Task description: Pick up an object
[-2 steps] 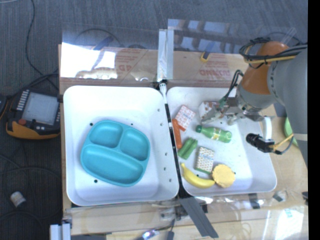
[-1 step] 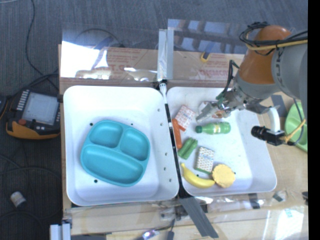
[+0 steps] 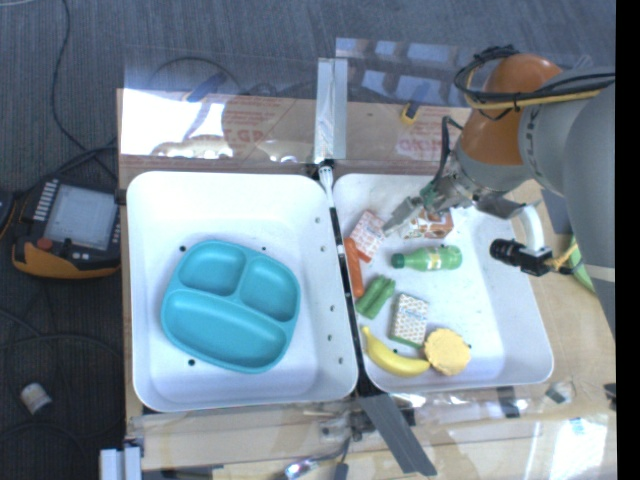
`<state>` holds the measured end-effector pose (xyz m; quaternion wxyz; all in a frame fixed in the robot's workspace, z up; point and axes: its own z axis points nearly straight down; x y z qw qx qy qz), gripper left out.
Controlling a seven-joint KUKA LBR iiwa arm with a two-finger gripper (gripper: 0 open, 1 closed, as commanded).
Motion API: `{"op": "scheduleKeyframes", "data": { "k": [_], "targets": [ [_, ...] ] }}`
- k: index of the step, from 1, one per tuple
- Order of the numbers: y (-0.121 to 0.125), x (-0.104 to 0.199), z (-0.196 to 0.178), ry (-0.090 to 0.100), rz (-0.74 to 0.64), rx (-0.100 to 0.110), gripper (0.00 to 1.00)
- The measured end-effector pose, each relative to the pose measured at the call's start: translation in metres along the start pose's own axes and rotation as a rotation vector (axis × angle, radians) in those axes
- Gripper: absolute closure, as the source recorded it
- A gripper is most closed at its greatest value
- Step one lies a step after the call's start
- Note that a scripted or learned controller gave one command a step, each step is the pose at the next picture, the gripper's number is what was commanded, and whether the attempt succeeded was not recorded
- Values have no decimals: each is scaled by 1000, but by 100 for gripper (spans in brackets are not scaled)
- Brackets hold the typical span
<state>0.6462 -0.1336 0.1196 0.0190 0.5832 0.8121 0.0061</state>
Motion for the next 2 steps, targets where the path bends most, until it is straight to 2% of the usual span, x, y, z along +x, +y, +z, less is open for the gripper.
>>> {"op": "scheduleKeyframes", "data": {
  "k": [1, 2],
  "targets": [
    [-33, -56, 7, 11, 206, -1, 0],
    [9, -70, 11, 12, 212, 9, 0]
  ]
}}
